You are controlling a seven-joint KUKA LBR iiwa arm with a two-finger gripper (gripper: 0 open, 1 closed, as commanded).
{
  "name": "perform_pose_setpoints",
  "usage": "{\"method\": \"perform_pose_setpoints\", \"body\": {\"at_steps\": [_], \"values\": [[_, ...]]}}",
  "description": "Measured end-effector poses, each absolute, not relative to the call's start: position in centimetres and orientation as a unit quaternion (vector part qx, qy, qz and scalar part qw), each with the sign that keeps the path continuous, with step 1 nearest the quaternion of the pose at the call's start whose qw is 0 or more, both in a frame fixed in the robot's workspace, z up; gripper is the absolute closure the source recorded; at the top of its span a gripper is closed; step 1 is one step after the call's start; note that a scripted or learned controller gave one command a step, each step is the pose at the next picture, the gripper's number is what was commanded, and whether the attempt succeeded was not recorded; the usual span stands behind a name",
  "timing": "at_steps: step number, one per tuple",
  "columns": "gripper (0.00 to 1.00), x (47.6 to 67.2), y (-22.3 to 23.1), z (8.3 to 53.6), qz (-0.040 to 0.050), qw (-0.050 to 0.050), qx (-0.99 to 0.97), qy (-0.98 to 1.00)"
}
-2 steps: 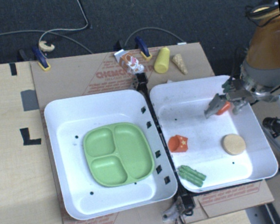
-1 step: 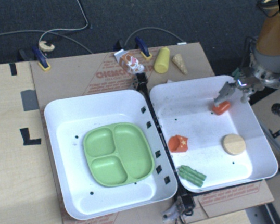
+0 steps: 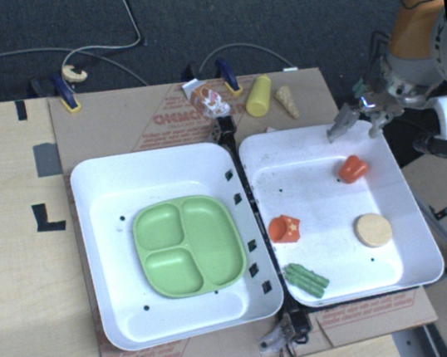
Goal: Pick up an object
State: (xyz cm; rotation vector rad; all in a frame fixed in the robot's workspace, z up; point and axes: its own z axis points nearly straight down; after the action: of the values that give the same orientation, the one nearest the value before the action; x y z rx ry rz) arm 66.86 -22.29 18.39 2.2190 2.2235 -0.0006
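The right bin (image 3: 406, 266) holds a red pepper-like piece (image 3: 352, 168) near its far right corner, an orange-red piece (image 3: 284, 229) at its left side, a round beige disc (image 3: 374, 229) at the right, and a green bean-like piece (image 3: 307, 279) at the front left. My gripper (image 3: 355, 121) hangs over the bin's far right rim, above and just behind the red pepper-like piece. Its two fingers are spread apart with nothing between them.
The left bin (image 3: 102, 235) holds a green divided plate (image 3: 189, 245). Behind the bins on the cardboard lie a yellow cylinder (image 3: 258, 96), a beige cone (image 3: 287, 102) and a small wrapped packet (image 3: 207, 99). Cables run across the dark floor behind.
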Motion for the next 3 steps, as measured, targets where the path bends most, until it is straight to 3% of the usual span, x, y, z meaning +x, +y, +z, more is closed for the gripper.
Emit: {"method": "perform_pose_setpoints", "body": {"at_steps": [1,2,3], "values": [[0.00,63.8,-22.3,13.1,-0.0012,-0.001,0.707,0.707],[0.00,64.6,-22.3,8.7,-0.0002,0.002,0.706,0.708],[1.00,64.7,-22.3,9.7,0.0000,0.004,0.706,0.709]]}}
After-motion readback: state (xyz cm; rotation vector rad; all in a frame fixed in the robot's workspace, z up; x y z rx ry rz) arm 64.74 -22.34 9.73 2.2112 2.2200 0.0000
